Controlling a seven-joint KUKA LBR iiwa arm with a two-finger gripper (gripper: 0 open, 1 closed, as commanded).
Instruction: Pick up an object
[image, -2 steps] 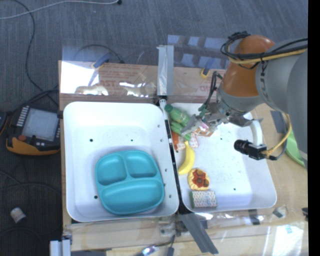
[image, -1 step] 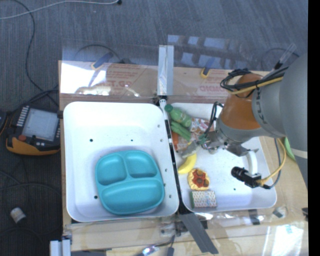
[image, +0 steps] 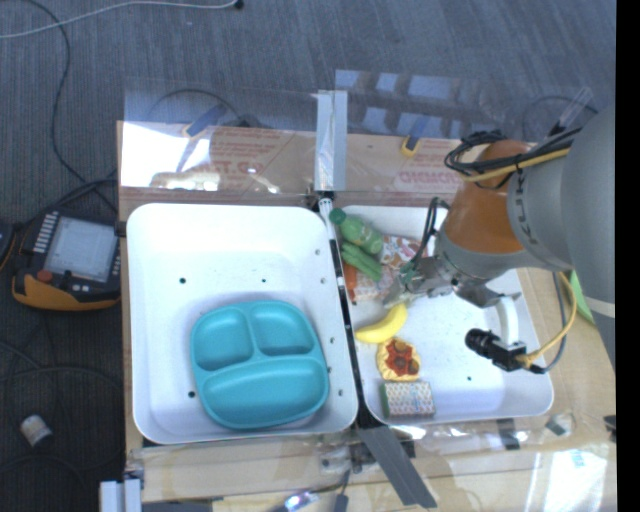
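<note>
In the right bin (image: 500, 395), several small objects lie along the left side. A green bottle (image: 358, 238) lies at the far left corner, with a crinkled snack packet (image: 370, 285) below it. A yellow banana (image: 384, 323) rests near the middle left, a red and yellow toy (image: 399, 359) just in front of it, and a small patterned box (image: 407, 399) at the near edge. My gripper (image: 418, 277) is down in this bin, over the packet's right side and just above the banana. The wrist hides what lies under it.
The left bin (image: 170, 260) holds a teal divided plate (image: 261, 362). A black cable and fitting (image: 497, 346) hang from the arm over the right bin's floor. The rim between the bins (image: 343, 300) runs just left of the objects. A handheld pendant (image: 65, 262) lies off the bench at left.
</note>
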